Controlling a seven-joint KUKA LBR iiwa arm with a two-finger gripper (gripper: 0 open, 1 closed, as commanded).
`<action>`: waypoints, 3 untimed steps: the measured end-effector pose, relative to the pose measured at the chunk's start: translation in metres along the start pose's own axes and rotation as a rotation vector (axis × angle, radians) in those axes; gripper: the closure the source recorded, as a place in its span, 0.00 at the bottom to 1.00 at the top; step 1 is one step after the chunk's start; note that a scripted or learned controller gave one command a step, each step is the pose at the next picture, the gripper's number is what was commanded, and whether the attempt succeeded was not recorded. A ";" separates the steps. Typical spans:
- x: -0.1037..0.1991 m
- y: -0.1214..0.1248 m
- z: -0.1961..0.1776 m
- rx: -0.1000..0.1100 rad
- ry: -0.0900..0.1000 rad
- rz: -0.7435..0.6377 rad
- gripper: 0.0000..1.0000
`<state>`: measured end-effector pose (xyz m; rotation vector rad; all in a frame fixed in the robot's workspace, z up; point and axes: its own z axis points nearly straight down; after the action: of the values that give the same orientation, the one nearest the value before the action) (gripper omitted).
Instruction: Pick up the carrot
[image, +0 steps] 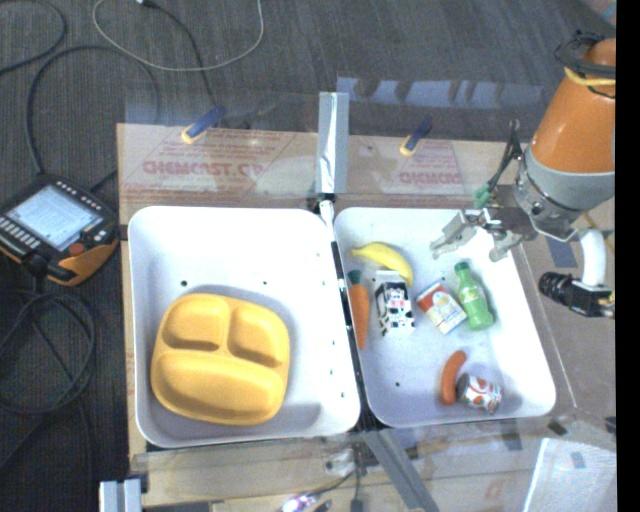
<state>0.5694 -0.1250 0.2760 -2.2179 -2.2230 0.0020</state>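
A single fixed camera looks down from above the bench at a slant, far enough off to take in both white bins side by side: the left bin (140, 300) and the right bin (530, 350). The near bench edge runs along the bottom, the dark floor and its cables across the top and left. The grey-and-orange arm (575, 130) enters from the right, over the right bin's far corner.

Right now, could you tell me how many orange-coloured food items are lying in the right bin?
2: the carrot along the right bin's left wall, and the sausage near its front, beside the can. None seem hidden.
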 end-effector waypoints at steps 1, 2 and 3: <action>0.031 0.022 0.157 0.000 0.001 -0.063 0.00; 0.021 0.027 0.181 -0.019 -0.006 -0.227 0.00; 0.024 0.028 0.171 -0.021 -0.002 -0.229 1.00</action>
<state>0.5973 -0.1009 0.1051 -1.9597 -2.4749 -0.0195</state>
